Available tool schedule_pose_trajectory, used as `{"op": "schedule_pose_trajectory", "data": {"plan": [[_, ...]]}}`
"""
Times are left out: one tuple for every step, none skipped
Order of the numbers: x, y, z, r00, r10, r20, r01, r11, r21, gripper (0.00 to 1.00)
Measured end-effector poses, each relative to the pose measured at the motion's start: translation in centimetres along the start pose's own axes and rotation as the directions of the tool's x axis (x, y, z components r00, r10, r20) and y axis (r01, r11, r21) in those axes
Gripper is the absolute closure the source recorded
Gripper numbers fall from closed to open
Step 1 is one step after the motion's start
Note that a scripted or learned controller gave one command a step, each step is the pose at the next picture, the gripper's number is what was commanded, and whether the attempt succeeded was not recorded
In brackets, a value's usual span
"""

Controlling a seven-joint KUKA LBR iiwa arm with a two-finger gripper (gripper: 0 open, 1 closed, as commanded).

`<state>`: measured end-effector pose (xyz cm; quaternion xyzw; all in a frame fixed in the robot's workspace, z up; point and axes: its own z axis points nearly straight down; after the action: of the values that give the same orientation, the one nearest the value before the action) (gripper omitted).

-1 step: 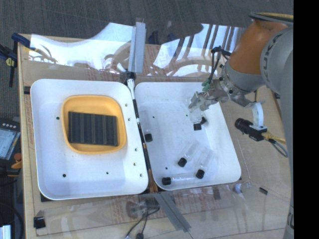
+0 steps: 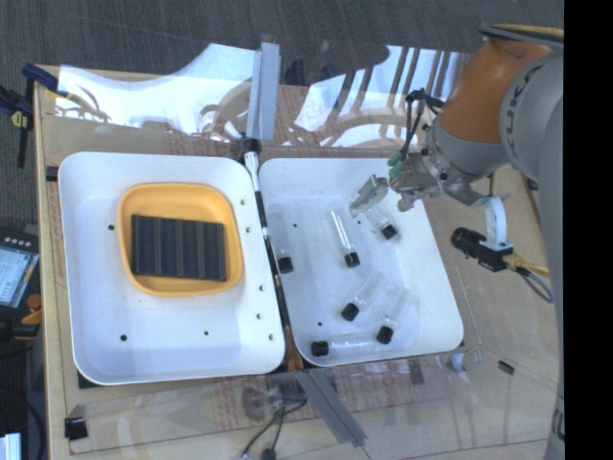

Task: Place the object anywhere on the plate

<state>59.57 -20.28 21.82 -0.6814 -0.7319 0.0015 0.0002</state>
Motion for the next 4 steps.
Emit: {"op": "schedule_pose_trajectory", "data": {"plan": [[2.2,-0.9,1.0,0.977,-0.212,-0.004,0.212,0.977,0.003,0.0],[1.4,1.0,2.3,0.979,-0.206,-0.001,0.206,0.979,-0.001,0.0],[5.5,0.1,2.6,0.932,-0.362,-0.003,0.362,0.932,0.001,0.0],[9.0,-0.5,-0.1,0.777,-0.63,-0.003,0.63,0.777,0.0,0.0]]}}
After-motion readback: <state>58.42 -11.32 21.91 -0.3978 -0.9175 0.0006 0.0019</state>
